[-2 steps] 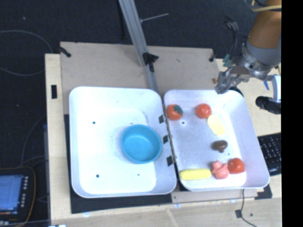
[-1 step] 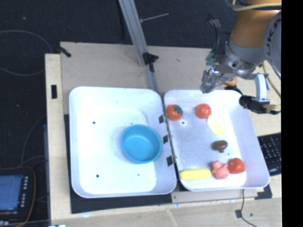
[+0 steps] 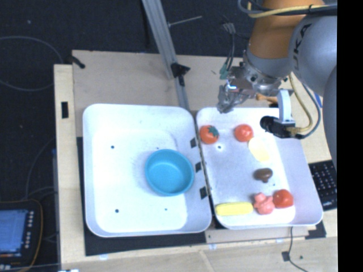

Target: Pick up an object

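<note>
The end effector (image 3: 228,102) hangs at the far rim of the right bin (image 3: 300,205), close to that bin's far left corner. From where I stand its tip is a small dark and metal shape, blurred, and I cannot tell how it is set or whether anything is caught in it. Nothing visibly rests against it; the nearest thing is just below it.

That nearest thing is a red tomato with a green top (image 3: 209,134), lying inside the right bin just below and a little to the left of the end effector. A plain red ball (image 3: 243,132) sits just below and slightly to the right of it, beside the tomato but apart from it. Further on from the end effector, toward the near side of the bin, a pale yellow piece (image 3: 260,149) lies flat against the white floor, then a small brown lump (image 3: 262,174). Farthest from the end effector, along the bin's near wall, a yellow banana-like bar (image 3: 233,209) lies lengthwise, with a pink lumpy toy (image 3: 262,203) next to its right end and a second red ball (image 3: 282,198) touching or nearly touching the pink toy.

The left bin (image 3: 113,123) lies well off to the left of the end effector on the counter (image 3: 130,72). In it sits a blue bowl (image 3: 168,171), upright, near the wall shared with the right bin.
</note>
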You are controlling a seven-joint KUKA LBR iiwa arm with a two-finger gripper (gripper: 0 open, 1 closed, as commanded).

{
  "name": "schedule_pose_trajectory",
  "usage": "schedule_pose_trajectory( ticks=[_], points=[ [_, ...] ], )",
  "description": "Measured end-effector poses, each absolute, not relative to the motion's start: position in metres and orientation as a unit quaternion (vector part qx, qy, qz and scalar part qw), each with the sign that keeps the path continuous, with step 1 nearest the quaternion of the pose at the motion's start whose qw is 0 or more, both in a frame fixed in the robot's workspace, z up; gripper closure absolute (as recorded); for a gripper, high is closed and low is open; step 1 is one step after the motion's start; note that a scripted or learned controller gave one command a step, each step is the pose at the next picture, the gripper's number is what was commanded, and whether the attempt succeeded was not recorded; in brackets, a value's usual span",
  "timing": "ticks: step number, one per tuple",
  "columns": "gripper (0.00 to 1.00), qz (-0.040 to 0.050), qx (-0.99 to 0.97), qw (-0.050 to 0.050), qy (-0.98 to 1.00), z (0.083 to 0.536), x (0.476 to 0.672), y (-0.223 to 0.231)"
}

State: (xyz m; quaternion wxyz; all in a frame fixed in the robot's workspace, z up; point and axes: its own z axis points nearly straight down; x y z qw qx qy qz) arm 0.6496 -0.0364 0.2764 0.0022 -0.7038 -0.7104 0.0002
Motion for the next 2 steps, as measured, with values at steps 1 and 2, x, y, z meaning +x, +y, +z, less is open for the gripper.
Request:
schedule_pose_trajectory(
  ticks=[1, 2],
  points=[
    [1.00, -0.0011, -0.704, 0.000, -0.710, 0.280, 0.653, 0.014],
    [1.00, 0.0028, -0.704, 0.003, -0.710, 0.261, 0.655, 0.071]
  ],
)
